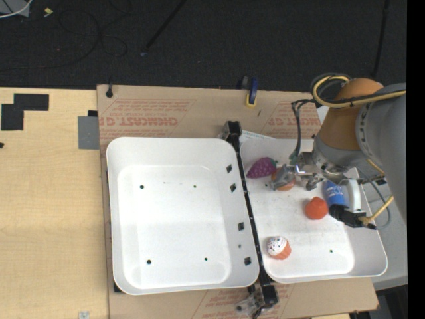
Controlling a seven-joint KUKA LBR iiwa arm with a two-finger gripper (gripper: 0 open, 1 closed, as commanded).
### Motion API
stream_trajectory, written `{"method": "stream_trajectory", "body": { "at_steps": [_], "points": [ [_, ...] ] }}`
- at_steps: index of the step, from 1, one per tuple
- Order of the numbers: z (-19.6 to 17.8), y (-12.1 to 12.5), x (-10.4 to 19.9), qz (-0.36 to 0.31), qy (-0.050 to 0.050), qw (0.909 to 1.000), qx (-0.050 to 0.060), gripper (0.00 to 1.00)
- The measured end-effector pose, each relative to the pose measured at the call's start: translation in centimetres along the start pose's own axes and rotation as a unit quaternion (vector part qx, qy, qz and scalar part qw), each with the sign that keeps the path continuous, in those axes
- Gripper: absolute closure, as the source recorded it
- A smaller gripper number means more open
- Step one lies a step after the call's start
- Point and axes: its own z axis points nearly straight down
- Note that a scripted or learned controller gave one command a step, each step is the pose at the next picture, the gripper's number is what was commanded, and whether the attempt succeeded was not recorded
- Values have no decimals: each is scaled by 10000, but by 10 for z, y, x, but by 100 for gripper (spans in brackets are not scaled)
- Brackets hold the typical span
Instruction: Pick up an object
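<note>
Arm low over the right bin (372, 261), hand (284, 177) partly masked by its own wrist.
Whether the hand is spread or pinching, I cannot tell; an orange-red object (285, 185) lies half hidden beneath it, beside the purple toy (261, 168).

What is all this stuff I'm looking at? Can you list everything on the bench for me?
left bin: one, white, on the camera view's left half of the board.
right bin: one, white, beside the left bin.
purple toy: one, purple-pink, upper left of the right bin.
orange ball: one, orange-red, right bin, toward the arm.
cupcake toy: one, white top with orange base, right bin's near edge.
small orange item: one, orange, right bin, under the end effector; too hidden to name.
blue item: one, blue, right bin, by the arm's wrist.
blue clamp: one, blue, board's far edge.
cardboard board: one, brown, under both bins.
arm: one, grey and orange, from the right.
end effector: one, metal, low over the right bin.
</note>
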Motion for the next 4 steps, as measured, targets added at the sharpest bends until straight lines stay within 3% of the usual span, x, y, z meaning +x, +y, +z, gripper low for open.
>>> {"method": "stream_trajectory", "body": {
  "at_steps": [1, 2, 3, 4],
  "points": [
    [-10, 0, -1, 4, 2, 10000, 1, 100],
    [-67, 12, 12, -11, -1, 10000, -32, 100],
    [-102, 23, -15, -4, -5, 10000, -27, 100],
    [-101, 22, -19, -7, -5, 10000, -17, 100]
  ]
}}
